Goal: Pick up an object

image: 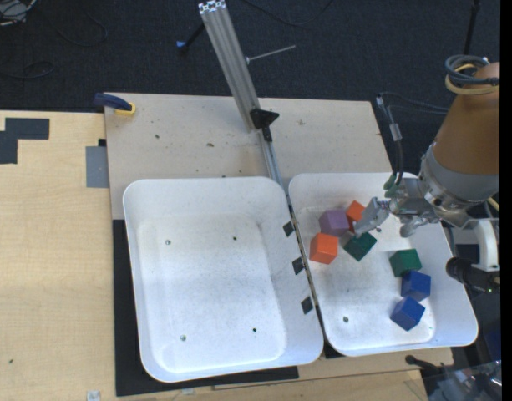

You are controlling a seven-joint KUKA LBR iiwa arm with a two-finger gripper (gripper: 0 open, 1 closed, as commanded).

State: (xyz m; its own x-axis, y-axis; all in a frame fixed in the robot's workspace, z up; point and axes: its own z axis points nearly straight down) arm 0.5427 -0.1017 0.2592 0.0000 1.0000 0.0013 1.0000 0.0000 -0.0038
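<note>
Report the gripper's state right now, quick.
Gripper: state cannot be told; it sits low in the right bin, right over the dark green block, next to the purple block.

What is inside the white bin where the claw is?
The right bin holds blocks: a purple one, two orange, two green and two blue. The claw covers part of the far orange block.

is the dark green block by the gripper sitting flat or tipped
Tipped: the dark green block sits cornerwise beneath the gripper. Whether it is lifted, cannot tell.
</note>
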